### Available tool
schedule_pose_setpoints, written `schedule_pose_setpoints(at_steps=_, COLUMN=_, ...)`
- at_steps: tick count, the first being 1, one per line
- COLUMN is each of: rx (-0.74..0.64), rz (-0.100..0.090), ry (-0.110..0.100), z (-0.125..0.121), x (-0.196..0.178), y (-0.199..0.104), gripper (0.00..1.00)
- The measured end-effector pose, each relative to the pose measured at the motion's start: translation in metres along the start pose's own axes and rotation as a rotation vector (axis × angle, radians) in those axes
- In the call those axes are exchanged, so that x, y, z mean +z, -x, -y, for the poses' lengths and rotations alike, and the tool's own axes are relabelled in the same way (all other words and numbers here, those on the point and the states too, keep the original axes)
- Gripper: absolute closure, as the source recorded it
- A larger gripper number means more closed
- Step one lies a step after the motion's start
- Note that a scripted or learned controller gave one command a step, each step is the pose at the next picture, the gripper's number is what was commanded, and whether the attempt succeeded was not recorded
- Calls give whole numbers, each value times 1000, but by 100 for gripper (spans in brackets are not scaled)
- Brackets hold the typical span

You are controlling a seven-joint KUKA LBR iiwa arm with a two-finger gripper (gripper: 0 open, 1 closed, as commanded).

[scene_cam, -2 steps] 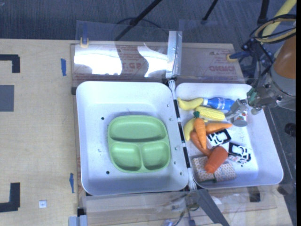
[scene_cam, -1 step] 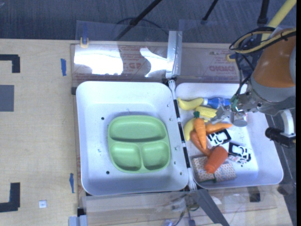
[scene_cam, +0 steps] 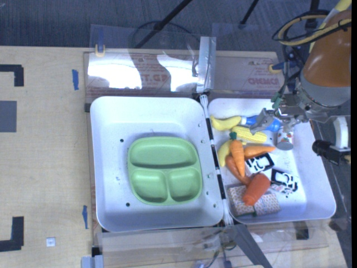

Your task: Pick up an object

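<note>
Two white bins point(scene_cam: 106, 116) sit on wood. Toy carrots point(scene_cam: 239, 158) and yellow corn point(scene_cam: 245, 133) crowd the right one. Metal gripper point(scene_cam: 271, 118) hangs above; its grip, I cannot tell. Aim at one toy.

Fixed overhead camera — slanted, over bins point(scene_cam: 106, 127)

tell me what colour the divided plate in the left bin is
Light green, shown by the camera view.

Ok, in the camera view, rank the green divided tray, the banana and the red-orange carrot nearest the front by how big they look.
1. Green divided tray, by far the largest, in the left bin.
2 and 3. Banana and red-orange carrot, both in the right bin: they look much alike in size, and the banana is partly hidden, so I would not rank them.
</note>
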State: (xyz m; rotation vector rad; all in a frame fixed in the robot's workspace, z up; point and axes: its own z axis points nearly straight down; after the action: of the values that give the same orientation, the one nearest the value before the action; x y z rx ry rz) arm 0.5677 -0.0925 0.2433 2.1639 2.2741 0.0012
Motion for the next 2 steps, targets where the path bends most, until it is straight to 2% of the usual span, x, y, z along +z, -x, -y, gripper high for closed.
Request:
schedule_pose_setpoints(at_steps=1, rx=-173, rz=-3, ry=-5, z=51, x=28, y=-41, gripper=0)
schedule_pose_setpoints(at_steps=2, rx=-207, rz=0, ry=0, z=-14, x=59, y=-24, gripper=0)
